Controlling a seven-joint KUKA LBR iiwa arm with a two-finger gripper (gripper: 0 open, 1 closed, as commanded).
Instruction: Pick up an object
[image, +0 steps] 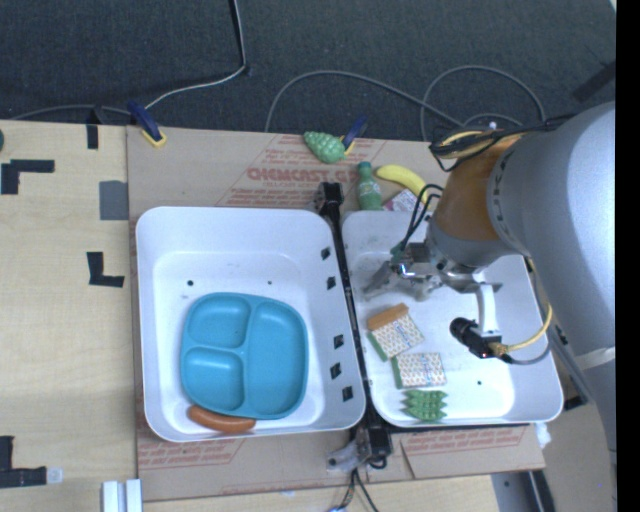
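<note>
I've got the gripper (385, 277) low in the right bin (520, 400), fingers spread, nothing btwn them. Nearest pick: waffle piece (392, 330) just below. I'd centre over it, descend straight, then close.

One fixed overhead camera, slanted down on both white bins (150, 300); arm (560, 200) from right

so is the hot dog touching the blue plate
Touching: the camera view shows the hot dog lying against the front edge of the blue plate, no gap between them.
</note>
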